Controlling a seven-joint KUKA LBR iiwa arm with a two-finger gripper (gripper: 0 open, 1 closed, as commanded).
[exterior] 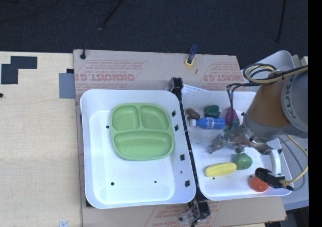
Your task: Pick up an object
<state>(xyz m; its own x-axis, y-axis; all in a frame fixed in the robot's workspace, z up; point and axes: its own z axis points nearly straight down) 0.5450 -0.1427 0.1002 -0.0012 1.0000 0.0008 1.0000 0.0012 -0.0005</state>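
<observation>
The gripper [221, 144] hangs low over the middle of the right bin [201, 180]; whether its fingers are spread I cannot tell. Just beside it lie a green toy [243, 160] and yellow corn [220, 169] toward the near rim. A blue bottle [210, 123] lies behind. The green divided plate [141, 131] sits in the left bin [95, 180].

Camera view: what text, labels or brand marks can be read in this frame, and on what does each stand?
Red print on the cardboard sheet under the bins, twice along its far edge and upside down to the camera: blurred, not readable with confidence.
More red print on the cardboard's near edge, below the left bin: too small to read.
Nothing readable on the green divided plate or the blue bottle.
</observation>
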